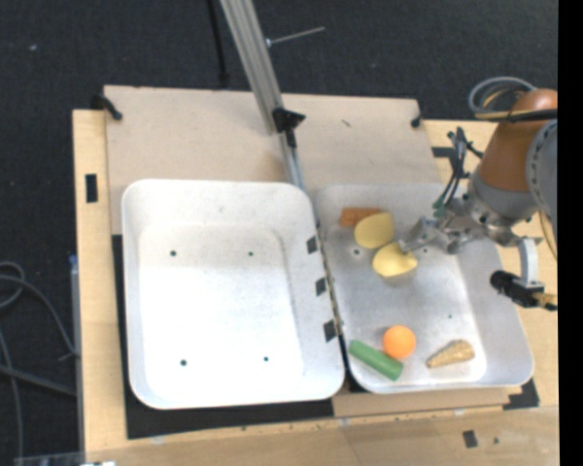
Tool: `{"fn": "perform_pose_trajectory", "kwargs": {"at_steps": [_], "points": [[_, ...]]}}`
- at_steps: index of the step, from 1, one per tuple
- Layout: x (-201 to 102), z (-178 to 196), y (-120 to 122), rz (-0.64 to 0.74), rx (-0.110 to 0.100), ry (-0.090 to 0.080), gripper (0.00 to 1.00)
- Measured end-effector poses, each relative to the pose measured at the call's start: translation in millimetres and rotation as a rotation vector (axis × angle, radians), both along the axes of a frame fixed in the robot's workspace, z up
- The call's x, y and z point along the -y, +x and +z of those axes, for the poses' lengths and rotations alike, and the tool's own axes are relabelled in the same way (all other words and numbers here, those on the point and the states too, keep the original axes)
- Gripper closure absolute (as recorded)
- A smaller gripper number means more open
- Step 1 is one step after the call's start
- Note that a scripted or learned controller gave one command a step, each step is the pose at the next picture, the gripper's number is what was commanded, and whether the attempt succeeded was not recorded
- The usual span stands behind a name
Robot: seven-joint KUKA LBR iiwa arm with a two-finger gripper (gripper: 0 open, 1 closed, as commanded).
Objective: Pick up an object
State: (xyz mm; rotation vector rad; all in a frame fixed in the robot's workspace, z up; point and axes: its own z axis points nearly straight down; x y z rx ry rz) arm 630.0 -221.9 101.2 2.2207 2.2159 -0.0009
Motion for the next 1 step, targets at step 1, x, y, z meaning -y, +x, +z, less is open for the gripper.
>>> {"fn": "perform_pose_trajectory", "kwargs": {"at_steps": [1], "points": [[1.3, 13.8, 1.4, 0.0, 0.006, -0.003, 1.0]]}}
